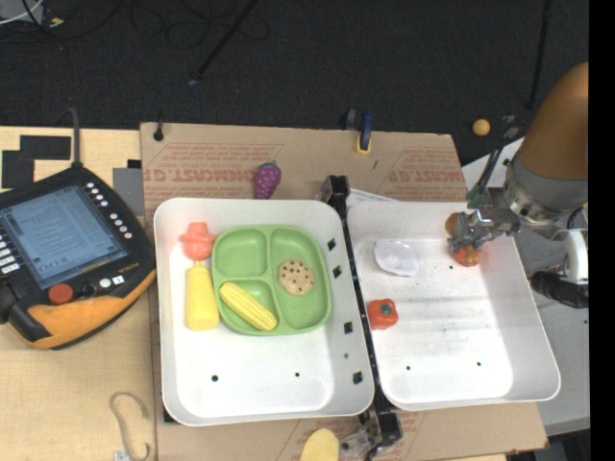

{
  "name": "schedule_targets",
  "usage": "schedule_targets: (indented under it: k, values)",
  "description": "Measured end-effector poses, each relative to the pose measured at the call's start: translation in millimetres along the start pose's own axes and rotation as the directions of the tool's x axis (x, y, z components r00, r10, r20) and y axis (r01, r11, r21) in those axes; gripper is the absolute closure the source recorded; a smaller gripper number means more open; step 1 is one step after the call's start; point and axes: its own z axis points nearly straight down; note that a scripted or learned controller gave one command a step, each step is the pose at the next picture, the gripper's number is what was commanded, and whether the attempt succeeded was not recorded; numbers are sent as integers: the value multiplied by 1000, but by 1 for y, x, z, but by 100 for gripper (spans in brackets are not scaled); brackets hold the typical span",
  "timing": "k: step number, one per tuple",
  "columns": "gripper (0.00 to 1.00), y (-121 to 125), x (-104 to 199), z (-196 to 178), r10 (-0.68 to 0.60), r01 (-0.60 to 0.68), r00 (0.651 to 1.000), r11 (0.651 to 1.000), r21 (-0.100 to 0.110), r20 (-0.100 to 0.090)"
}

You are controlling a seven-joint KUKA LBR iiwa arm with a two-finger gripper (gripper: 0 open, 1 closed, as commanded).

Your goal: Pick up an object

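From the camera view above the bench, the gripper (468,236) sits low over the far right part of the right bin (500,373), and a small reddish-orange object (468,254), too small and too covered to name more exactly, shows just under it; whether the tool is released, clenched or actually grasping that piece I cannot tell, since the wrist hides the contact. Judging by its look, that piece is a light, hard plastic toy, likely rounded and smooth, so it could squirt sideways out of a pinch unless it is taken across its widest middle. Elsewhere in the right bin lie a crumpled clear plastic piece (396,256), probably flimsy and slippery, best pinched at a raised fold, and a red toy pepper with a green stem (382,313) near the left wall, stiff and light, easiest gripped across its body but awkwardly close to the rim. The left bin (250,392) holds a green divided plate (272,248) with a toy corn cob (248,305) in its lower compartment and a cookie (296,277) in its right one; beside the plate stand a yellow bottle (201,299) and, just above it, a pink toy (197,241). The flat cookie would be hard to take hold of; the corn suits a grip across its short axis.
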Motion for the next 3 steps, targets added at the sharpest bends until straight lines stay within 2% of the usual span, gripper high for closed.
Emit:
schedule_targets:
  k: [1,2,3]
  values:
    - [100,0,-1,-7,-1,1,1000,1000,3,-1]
    - [100,-11,50,1,-3,3,1000,1000,7,-3]
    - [100,-27,96,-10,-4,4,1000,1000,7,-3]
